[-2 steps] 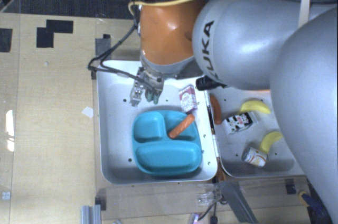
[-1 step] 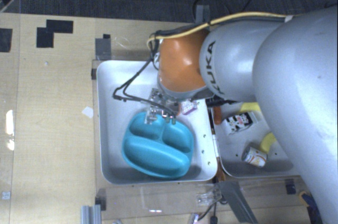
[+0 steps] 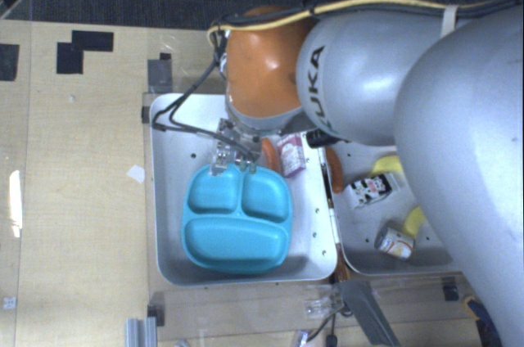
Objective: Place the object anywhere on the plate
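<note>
A blue divided plate with three compartments lies in the left white bin. My gripper hangs under the orange wrist band, just over the plate's far rim above the two small compartments. Right of it, near the bin's far right corner, lie a pink-red packet and a small orange object, both partly hidden by the arm. No object rests on the plate.
The right bin holds a black-and-white carton, a small can, yellow pieces and an orange-red stick near the dividing wall. The big grey arm covers most of that bin.
</note>
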Robot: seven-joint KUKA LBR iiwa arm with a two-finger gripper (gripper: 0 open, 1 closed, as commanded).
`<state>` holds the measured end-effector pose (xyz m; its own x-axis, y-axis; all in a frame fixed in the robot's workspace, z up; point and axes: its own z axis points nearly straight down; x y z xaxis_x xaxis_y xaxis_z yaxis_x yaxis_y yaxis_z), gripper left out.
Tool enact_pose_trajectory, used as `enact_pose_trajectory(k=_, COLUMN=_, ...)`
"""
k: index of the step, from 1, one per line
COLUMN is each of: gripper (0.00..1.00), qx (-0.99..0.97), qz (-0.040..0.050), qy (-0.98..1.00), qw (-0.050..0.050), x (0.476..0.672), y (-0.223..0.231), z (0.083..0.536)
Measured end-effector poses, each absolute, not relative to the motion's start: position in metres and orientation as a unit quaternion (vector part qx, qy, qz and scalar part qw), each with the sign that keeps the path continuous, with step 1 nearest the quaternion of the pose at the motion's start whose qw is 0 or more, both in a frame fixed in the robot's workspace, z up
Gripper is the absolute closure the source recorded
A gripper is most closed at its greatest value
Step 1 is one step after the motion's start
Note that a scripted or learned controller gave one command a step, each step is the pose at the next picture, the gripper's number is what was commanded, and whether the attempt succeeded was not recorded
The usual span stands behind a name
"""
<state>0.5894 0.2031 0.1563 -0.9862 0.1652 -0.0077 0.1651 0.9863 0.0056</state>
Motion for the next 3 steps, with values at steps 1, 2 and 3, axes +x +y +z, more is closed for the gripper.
enact_pose_trajectory(k=1, gripper=1.00, qx=-0.044, qz=0.0051, qy=0.999, qw=0.009, x=0.596, y=0.174, z=0.095)
enact_pose_trajectory(k=2, gripper=1.00, qx=-0.167, qz=0.0022, qy=0.986, qw=0.014, x=0.586, y=0.204, z=0.096)
enact_pose_trajectory(k=3, gripper=1.00, qx=-0.093, qz=0.0022, qy=0.996, qw=0.005, x=0.589, y=0.197, z=0.126)
